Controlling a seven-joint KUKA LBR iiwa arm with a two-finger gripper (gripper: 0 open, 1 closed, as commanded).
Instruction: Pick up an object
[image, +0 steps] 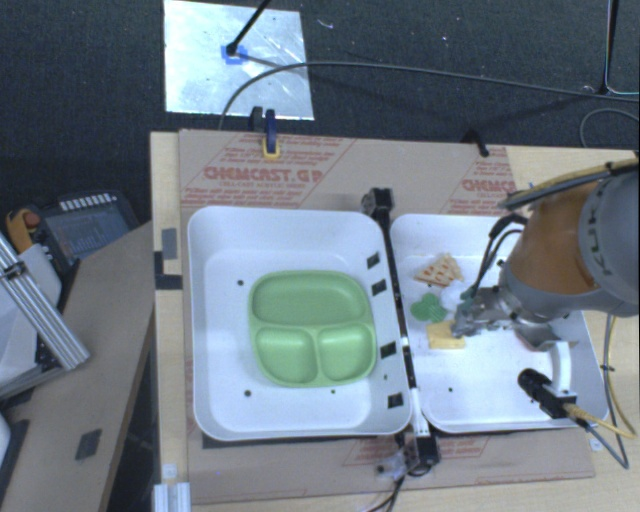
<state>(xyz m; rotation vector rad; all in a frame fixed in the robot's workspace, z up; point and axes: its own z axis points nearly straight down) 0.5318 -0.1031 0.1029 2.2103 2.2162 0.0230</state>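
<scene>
In the right bin (470, 405) lie three small things: a tan waffle-like piece (439, 270) toward the back, a green piece (429, 307) in the middle, and a pale yellow block (446, 340) just in front of it. My gripper (468, 318) reaches in from the right and hangs low over the bin, right beside the green piece and the yellow block. The wrist hides its tips, so contact with either piece cannot be made out.
The left bin (215, 300) holds a green three-compartment tray (308, 328). A black divider strip (392, 310) runs between the bins. The arm's grey and orange body (565, 255) covers the right bin's far right side.
</scene>
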